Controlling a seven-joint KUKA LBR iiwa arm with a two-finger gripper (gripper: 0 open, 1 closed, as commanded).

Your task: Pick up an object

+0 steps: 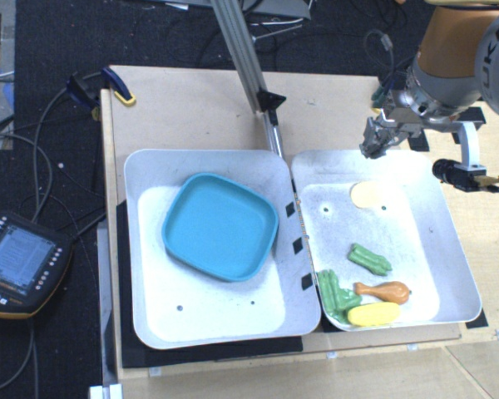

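no readable text anywhere. handheld pendant [17, 264] on the floor at left has a lit screen, but its contents are too small and blurry to read. no labels legible on arm [461, 32] or bins [150, 173].

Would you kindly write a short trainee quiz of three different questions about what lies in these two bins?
1. True or false: the blue plate lies in the left bin.
2. Which lies nearest the end effector? A) pale round disc B) yellow piece C) chicken drumstick
3. Fill in: the yellow piece lies just below the ____.

Key: 1 true; 2 A; 3 chicken drumstick.
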